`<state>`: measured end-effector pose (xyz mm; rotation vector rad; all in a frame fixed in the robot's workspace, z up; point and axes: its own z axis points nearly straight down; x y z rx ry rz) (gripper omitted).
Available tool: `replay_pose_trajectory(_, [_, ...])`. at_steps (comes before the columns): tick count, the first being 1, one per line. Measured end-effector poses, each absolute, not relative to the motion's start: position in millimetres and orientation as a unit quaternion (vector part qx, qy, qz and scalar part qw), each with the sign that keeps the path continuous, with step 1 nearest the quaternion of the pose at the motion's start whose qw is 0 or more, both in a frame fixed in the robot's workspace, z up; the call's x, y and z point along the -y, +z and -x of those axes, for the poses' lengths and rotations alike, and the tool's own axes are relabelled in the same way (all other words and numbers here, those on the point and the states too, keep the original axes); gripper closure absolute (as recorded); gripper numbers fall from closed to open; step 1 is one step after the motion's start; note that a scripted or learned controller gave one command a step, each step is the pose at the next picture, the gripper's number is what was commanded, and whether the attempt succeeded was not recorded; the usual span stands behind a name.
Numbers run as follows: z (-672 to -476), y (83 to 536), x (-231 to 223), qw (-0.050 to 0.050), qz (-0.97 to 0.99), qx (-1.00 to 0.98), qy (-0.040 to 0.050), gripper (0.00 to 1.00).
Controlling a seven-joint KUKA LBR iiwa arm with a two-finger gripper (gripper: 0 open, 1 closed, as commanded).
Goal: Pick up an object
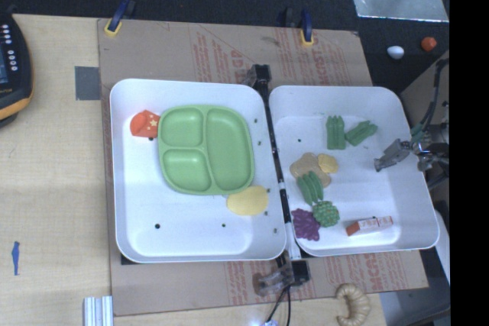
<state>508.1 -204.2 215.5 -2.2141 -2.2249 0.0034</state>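
Observation:
My gripper [390, 155] hangs over the right side of the right bin [382, 107], with nothing seen in it. To its left lie two green vegetable pieces [345, 132]. Nearer the bin's middle are tan and yellow pieces [313, 164], a green bean bundle [310, 185], a green knobbly piece [327, 213] and purple grapes [305, 224]. A small red and white box [370, 224] lies below the gripper, near the front wall. The left bin [122, 187] holds a green divided plate [206, 149], a red piece [144, 124] and a yellow lemon [247, 201].
Both bins rest on a cardboard sheet [191, 50] clamped at the back by two yellow-tipped clamps [116, 17]. A control pendant [11, 72] sits at the far left. A tan curled object [353, 303] lies in front of the right bin.

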Motion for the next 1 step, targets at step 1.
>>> replay_pose_trajectory(1, [-570.9, 86.1, 125.8, 0.002, 0.702, 0.712, 0.0002, 0.0])
